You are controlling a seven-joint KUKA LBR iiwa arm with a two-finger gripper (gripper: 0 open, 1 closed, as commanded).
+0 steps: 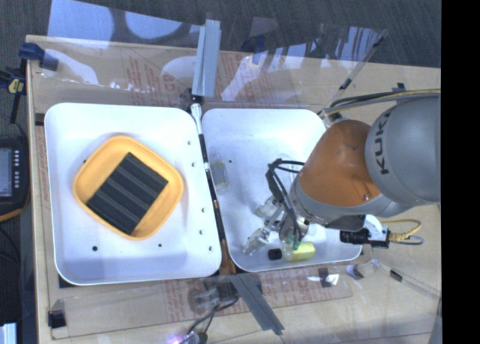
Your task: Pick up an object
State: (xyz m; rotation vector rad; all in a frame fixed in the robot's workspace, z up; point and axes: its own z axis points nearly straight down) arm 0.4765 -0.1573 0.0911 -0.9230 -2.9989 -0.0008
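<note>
In the right bin [255, 129] my gripper [262, 225] hangs low near the front edge, pointing left. Its two silver fingers [255, 243] stand apart, and I see nothing between them, so it is open. Just right of the fingers, under the wrist, a small yellow-green object [301, 251] lies with a black piece [275, 254] at its left end, close to the bin's front wall. The orange band and grey body of the arm [341, 170] hide the right part of this bin. In the left bin [60, 252] a yellow square dish [166, 204] holds a black ribbed pad [127, 192].
A small clear item [219, 174] lies by the right bin's left wall, next to the divider [208, 185]. Black cables [276, 177] loop from the wrist. Clear plastic sheets [285, 65] lie behind the bins. A metal bar [204, 58] stands at the back.
</note>
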